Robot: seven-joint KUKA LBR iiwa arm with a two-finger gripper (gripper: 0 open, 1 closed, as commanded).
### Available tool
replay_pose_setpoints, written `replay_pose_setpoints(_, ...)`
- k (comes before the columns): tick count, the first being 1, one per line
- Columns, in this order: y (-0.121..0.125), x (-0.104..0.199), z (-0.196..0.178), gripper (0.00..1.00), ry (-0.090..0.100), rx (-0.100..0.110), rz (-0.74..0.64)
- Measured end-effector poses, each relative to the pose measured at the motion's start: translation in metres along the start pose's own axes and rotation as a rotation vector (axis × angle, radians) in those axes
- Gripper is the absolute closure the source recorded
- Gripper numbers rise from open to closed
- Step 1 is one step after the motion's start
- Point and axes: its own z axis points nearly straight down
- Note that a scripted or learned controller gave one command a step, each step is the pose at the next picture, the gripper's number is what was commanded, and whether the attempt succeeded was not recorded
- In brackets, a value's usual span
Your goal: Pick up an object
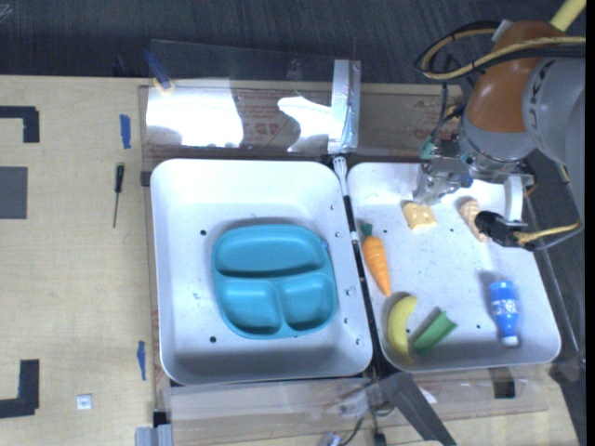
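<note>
Banana [400, 323] and green block [431, 331] sitting at right bin's [548, 342] near edge. Gripper [433, 191] hovering just above yellow cheese-like piece [419, 215] at the far side; jaw state I cannot tell. Probably best descending straight, centring on that piece, staying off the bin wall. Counting: one carrot [376, 260], one blue bottle [503, 310], one blue tray [272, 278] in left bin [177, 193].
</note>
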Motion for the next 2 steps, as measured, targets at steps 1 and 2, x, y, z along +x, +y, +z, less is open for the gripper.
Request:
replay_pose_setpoints(1, 0.000, 0.000, 0.001, 0.00, 0.000, 0.001, 0.000)
replay_pose_setpoints(2, 0.012, -0.011, 0.023, 0.00, -0.001, 0.001, -0.200)
